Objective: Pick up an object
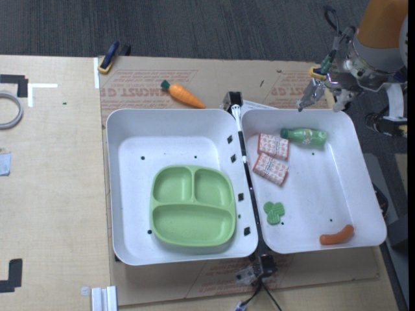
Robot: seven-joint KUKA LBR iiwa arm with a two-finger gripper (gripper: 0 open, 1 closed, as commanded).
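**Desk:** Where does the arm stand?

**Photographer:** The grey arm with its orange band comes in at the upper right. Its gripper point(318, 91) hangs above the far rim of the right bin point(363, 173), over the cardboard sheet point(194, 76) that lies under both bins. The fingers point down and to the left; whether they are spread or pressed together cannot be made out, and nothing is seen between them.

**Desk:** And the things to be picked?

**Photographer:** All in the right bin. A green bottle point(303, 135) lies on its side near the far wall, closest to the gripper. Two red-and-white packets point(272, 156) sit side by side, touching, near the left wall. A small green leafy toy point(274, 212) rests toward the near side, and an orange sausage point(336, 234) lies at the near right corner.

**Desk:** The rest of the bench?

**Photographer:** The left bin point(123, 173) holds a green divided plate point(192, 205). A toy carrot point(182, 94) lies on the cardboard beyond it. A blue-and-yellow marker point(108, 57) rests at the cardboard's far left corner. The tabletop point(45, 193) is pale wood with black tape marks; dark carpet point(194, 11) lies beyond.
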